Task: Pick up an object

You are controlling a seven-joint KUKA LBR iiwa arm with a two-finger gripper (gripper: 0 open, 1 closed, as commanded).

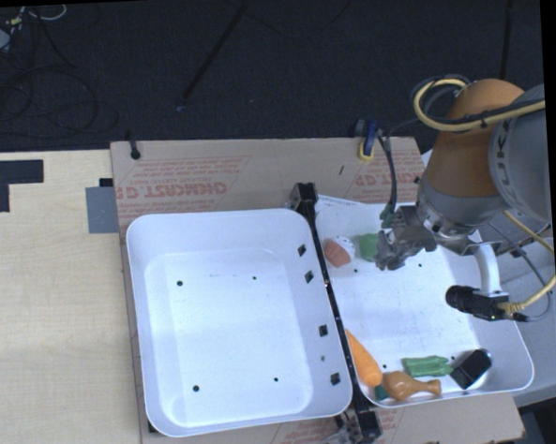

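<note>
Right bin (513,380), contents as I read them from my station: one green item (366,248) near the far-left corner, partly hidden by the tool; one pinkish-orange rounded piece (336,253) just beside it to the left, close to the divider (321,279) between bins; one orange carrot-shaped piece (362,357) lying along the divider toward the near edge; one tan, gourd-like piece (407,385) at the near wall; one flat green strip (426,366) just beyond it; one black block (470,368) near the near-right corner. Left bin (149,271): bare white floor with a few dark dots. Gripper (389,256): low in the right bin's far end, right against the green item; from this slant I cannot tell how it is set or whether anything is in it. Handling, my judgement: these look like small toy food pieces, light, probably hollow plastic or soft rubber, smooth and apt to slip or roll. The green item seems the likeliest candidate; I would take it across its narrowest width, square on, pressing gently. The carrot is awkward, being tight to the wall. The black block offers flat sides and looks easiest to hold firmly.
</note>
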